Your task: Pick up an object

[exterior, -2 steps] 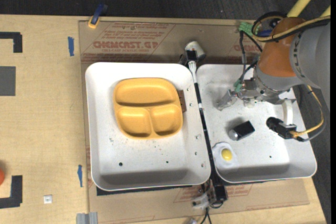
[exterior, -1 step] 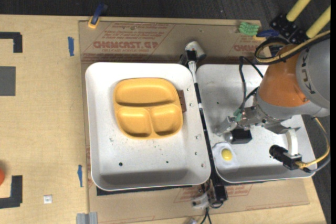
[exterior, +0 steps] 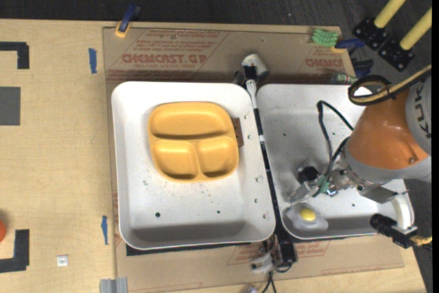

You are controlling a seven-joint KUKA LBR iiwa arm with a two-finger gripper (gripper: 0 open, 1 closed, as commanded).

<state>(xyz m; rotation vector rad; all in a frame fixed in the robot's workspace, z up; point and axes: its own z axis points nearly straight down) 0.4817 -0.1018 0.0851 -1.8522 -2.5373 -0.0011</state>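
My gripper (exterior: 307, 183) hangs low in the right bin (exterior: 288, 113), near a small yellow thing (exterior: 306, 215); I cannot tell its state, so nothing looks picked up yet.

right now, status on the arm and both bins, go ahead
Gripper low in right bin, fingers unclear. Small yellow object near front wall, just below gripper, not held. Yellow divided tray in left bin, untouched.

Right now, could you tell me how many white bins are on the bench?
2: the left bin holds a yellow tray; the right bin lies under the arm.
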